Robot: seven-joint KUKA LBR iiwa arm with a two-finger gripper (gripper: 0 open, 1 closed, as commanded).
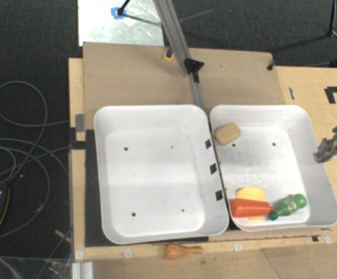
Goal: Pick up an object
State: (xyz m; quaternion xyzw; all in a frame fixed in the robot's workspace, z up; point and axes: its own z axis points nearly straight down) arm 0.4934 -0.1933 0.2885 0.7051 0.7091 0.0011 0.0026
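Nearest the camera I see a small orange-brown pear-shaped item (183, 250) lying on the bench's wooden near edge (157, 254), outside both bins and just in front of the left bin (107, 156). That left bin is a shallow white tray with rounded corners; I see a few small dark dots on its floor.

I locate every candidate object for the pick in the right bin (316, 156). Three of them cluster in its near part. An orange carrot-shaped piece (250, 208) lies flat along the near wall, its long axis running left to right. A yellow rounded piece (252, 194) sits just behind it, touching or nearly touching it; I cannot tell which. A green bottle-shaped item (287, 206) lies on its side, tilted, with its narrow end toward the carrot-shaped piece and its body toward the right. It appears glossy, with a pale band around the middle. Well apart from this group, a tan rounded block (227, 134) rests in the far left corner of the right bin, close to the dividing edge between the bins.

I see the gripper (330, 149) at the right edge of the scene, over the right rim of the right bin, well apart from all four objects. I see no object between its parts. I cannot tell its state at this resolution.

A grey pole (177, 36) slants over the far side of the bench.
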